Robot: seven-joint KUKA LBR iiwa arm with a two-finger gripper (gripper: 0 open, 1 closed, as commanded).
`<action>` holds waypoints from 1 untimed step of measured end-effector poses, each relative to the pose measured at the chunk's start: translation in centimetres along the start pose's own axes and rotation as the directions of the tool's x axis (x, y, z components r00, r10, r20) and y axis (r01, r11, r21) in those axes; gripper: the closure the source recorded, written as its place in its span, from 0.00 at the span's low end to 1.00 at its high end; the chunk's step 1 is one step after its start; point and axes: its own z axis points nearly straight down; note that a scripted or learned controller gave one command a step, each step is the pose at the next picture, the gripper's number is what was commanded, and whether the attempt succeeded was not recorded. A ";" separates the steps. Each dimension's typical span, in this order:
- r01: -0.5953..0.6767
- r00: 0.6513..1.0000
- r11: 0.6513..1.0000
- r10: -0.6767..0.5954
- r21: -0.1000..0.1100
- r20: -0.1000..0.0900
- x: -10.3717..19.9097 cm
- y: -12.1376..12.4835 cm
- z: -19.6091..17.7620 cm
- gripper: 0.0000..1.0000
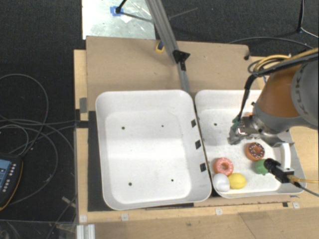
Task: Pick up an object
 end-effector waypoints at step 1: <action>-0.001 1.000 1.000 0.001 -0.001 0.000 0.0 0.2 -5.4 1.00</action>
